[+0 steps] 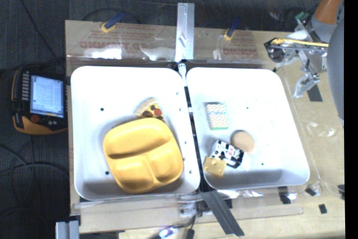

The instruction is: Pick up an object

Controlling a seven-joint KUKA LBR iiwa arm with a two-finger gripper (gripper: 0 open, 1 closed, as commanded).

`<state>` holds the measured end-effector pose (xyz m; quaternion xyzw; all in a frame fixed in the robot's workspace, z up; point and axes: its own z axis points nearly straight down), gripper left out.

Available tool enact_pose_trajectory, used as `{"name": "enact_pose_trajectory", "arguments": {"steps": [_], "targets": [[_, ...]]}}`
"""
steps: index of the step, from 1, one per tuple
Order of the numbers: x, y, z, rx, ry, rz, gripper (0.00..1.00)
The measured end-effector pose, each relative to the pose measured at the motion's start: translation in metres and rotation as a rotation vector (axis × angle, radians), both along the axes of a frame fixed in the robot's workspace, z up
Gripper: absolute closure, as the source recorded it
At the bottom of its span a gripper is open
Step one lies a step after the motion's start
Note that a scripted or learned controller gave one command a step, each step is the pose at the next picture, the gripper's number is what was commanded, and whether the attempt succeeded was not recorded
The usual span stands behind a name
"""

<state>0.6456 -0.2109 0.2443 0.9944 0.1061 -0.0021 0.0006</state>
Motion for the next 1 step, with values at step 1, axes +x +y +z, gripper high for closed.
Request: {"name": "enact_pose_trajectory", "arguments": {"steps": [1], "targets": [[0.0007, -0.0061, 0.0756, 0.0, 0.0, 0.002, 0.0]]}}
